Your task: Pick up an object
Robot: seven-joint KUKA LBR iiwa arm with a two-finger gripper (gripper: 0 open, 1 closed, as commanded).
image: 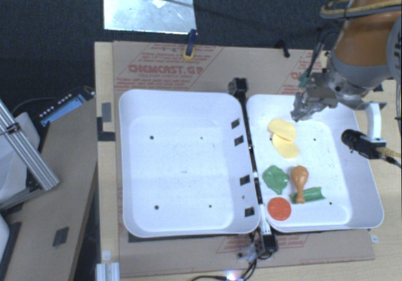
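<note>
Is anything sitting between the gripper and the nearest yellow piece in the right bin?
Nothing visible does. The gripper hangs over the right bin, just up and right of the upper yellow piece, with bare bin floor between them.

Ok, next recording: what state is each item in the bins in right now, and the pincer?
Pincer: above the right bin's far edge, nothing seen between its fingers.
Two yellow slices: lying flat, overlapping, right bin.
Green leaf piece: lying flat.
Toy drumstick: lying down, resting over a green strip.
Red disc: lying flat near the front edge.
</note>
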